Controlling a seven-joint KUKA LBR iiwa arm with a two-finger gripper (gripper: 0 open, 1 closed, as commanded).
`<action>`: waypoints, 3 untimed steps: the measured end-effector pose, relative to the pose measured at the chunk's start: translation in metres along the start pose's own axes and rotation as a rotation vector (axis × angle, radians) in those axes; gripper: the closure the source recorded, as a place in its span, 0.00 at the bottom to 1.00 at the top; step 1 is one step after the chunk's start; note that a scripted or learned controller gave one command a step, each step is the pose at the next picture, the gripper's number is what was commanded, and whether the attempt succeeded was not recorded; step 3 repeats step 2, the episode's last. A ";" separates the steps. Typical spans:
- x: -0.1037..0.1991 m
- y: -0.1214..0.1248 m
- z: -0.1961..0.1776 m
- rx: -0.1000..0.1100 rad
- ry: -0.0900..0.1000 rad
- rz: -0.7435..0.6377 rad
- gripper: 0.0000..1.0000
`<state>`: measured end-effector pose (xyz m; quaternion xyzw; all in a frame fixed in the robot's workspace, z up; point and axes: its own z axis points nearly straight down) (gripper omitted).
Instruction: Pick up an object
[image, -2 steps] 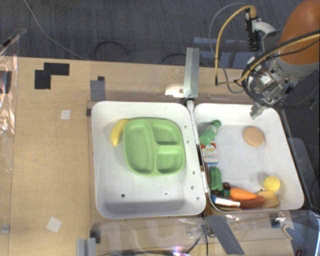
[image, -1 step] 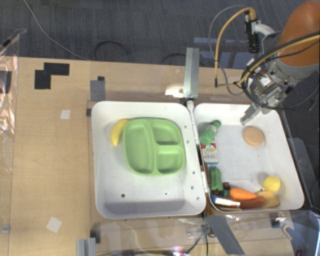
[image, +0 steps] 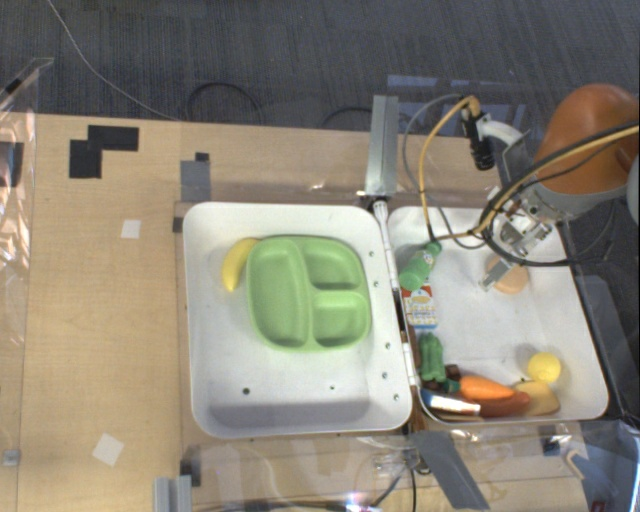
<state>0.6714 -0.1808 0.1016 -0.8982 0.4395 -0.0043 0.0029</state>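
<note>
My gripper hangs over the upper right part of the right bin, under the grey wrist and orange band. A small tan block lies right below its tip, touching or almost touching it; I cannot tell whether it is held. Along the right bin's left wall lie a green bottle, a printed packet and a dark green toy. At the bin's front edge are an orange carrot and a yellow ball.
The left bin holds a green divided plate with a yellow banana at its left rim. Yellow and black cables loop over the back of the right bin. A metal post stands between the bins.
</note>
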 end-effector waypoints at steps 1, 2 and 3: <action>-0.036 0.072 0.004 0.007 0.014 -0.018 0.00; -0.073 -0.017 0.004 0.012 0.014 -0.072 0.00; -0.073 -0.017 0.004 0.012 0.014 -0.072 0.00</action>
